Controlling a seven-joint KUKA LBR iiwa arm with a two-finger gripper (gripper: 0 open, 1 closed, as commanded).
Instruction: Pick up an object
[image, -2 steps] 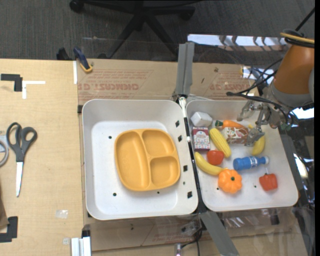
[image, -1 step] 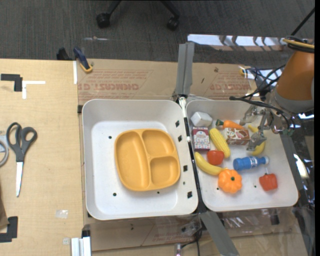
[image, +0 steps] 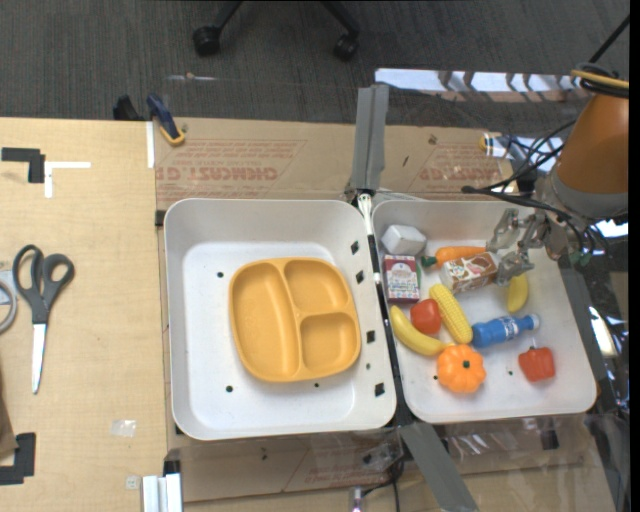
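Note:
My gripper (image: 512, 248) hangs over the back of the right bin (image: 575, 400), open, with nothing between its fingers. Just left of and below it lie a brown-and-white snack packet (image: 470, 271) and an orange carrot (image: 460, 254). A small yellow banana (image: 517, 292) rests under the fingertips. Further forward are a corn cob (image: 452, 312), a red tomato (image: 425, 316), a longer banana (image: 415, 333), a blue bottle (image: 503, 329), an orange pumpkin (image: 461, 369) and a red pepper (image: 537, 364). A white block (image: 404, 238) and a red box (image: 401, 278) sit by the bin's left wall.
The left bin (image: 190, 330) holds a yellow divided plate (image: 296, 318). Scissors (image: 40, 290) lie on the wooden bench at the far left. Cables and the arm's orange band (image: 598, 140) crowd the back right corner.

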